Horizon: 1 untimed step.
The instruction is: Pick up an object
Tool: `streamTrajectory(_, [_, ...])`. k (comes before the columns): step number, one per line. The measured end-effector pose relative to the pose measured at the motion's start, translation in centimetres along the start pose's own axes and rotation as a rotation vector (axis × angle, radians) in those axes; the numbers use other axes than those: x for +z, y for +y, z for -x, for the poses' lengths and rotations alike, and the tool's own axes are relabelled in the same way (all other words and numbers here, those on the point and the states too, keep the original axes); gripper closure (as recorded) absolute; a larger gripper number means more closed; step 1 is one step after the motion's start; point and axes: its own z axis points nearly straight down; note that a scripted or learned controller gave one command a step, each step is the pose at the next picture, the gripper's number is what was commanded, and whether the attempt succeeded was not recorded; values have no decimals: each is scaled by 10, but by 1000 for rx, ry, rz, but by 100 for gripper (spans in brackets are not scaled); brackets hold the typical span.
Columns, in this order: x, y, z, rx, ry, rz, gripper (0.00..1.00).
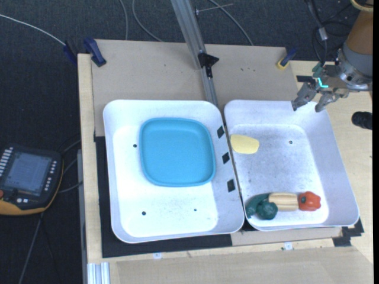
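white bins, camera view: two shallow bins side by side, left bin (118, 218) and right bin (331, 158), rims nearly touching at the middle.
left bin contents: a blue square plate (176, 151), lying flat in the far half.
right bin contents: a pale yellow piece (244, 144) near the far left wall; along the near wall a row of three, dark green item (262, 208), tan block (283, 202), red item (308, 201), touching each other.
gripper (312, 98): fingers spread apart, nothing between them, hanging over the far right rim of the right bin.
task thing: any of the four, all well apart from the gripper.
risk, rim: a straight descent would likely strike the bin wall.
risk, cluster: the three crowded items could jam the fingers or be shoved aside.
risk, yellow piece: low and flat, it may slip out.
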Motion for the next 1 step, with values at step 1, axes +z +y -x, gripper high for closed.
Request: streamTrajectory(1, [0, 0, 0, 0, 0, 0, 0])
